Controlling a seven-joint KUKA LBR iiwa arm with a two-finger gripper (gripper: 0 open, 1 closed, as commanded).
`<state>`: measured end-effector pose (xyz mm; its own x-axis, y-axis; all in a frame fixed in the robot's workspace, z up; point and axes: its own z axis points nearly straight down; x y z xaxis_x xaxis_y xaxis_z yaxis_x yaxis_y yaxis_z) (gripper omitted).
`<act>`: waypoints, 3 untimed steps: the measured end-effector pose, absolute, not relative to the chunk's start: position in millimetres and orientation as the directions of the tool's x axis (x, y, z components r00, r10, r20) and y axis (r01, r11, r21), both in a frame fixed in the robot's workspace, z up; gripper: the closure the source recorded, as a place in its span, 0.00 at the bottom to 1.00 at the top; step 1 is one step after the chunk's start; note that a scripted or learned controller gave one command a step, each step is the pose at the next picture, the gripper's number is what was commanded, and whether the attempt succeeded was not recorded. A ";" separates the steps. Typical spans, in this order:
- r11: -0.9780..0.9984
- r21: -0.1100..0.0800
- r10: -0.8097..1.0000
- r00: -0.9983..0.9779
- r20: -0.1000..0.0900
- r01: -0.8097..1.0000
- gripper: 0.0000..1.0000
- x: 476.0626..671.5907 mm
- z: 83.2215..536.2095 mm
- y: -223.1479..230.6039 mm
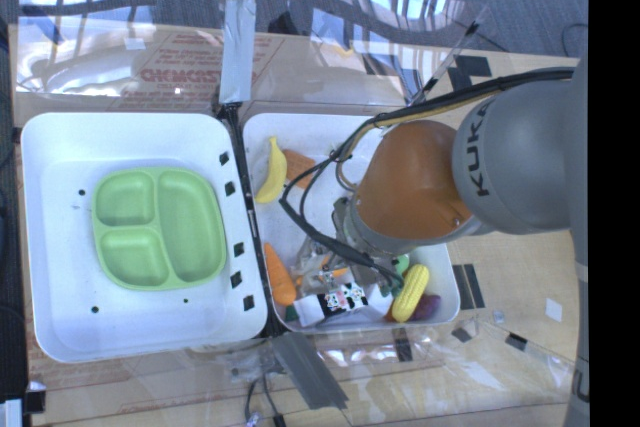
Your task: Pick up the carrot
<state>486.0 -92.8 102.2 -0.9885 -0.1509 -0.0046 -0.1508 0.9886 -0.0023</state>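
Observation:
The carrot (280, 276), orange and tapered, lies against the left wall of the right bin (300, 127), near its front corner. My gripper (322, 267) hangs low over the front middle of that bin, just right of the carrot, under the arm's orange band. The wrist and cables hide most of it. Nothing shows as held in it.
A yellow banana (270, 173) and an orange piece (299, 162) lie at the back left of the right bin. A black-and-white bottle (338, 303), a corn cob (410, 293), a green item (400, 265) and a purple item (430, 308) crowd its front. The left bin (50, 155) holds a green divided plate (158, 227).

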 end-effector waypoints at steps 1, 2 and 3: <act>0.987 -0.003 -0.159 -0.987 -0.006 -0.159 1.00 487.4 112.1 -91.5; 0.986 -0.003 -0.166 -0.986 -0.008 -0.166 1.00 488.9 121.9 -90.1; 0.985 -0.003 -0.172 -0.985 -0.010 -0.172 1.00 490.4 131.7 -88.9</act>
